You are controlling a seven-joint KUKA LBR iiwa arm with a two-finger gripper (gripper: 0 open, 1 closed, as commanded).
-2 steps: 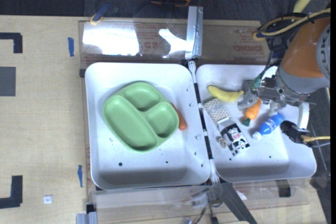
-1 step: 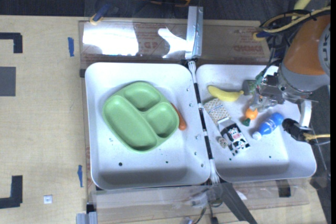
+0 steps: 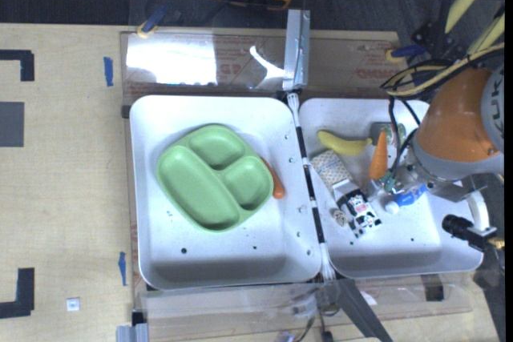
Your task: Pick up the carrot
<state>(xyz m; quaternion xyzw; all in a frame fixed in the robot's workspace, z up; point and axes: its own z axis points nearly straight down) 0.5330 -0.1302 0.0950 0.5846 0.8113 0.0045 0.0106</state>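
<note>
The carrot [image 3: 378,159], orange with a green top, lies nearly upright in the right bin [image 3: 417,248], just right of a yellow banana [image 3: 343,143]. My gripper [image 3: 394,179] hangs over the right bin at the end of the grey arm with its orange band [image 3: 453,124]. It sits right beside the carrot's lower end, touching or almost touching it. The arm's wrist hides the part of the bin behind it.
In the right bin there are also a patterned packet [image 3: 329,168], a black-and-white cow toy [image 3: 361,212] and a blue object [image 3: 407,195] under the gripper. The left bin [image 3: 160,252] holds a green divided plate [image 3: 215,176] with a small orange piece [image 3: 277,187] at its right edge.
</note>
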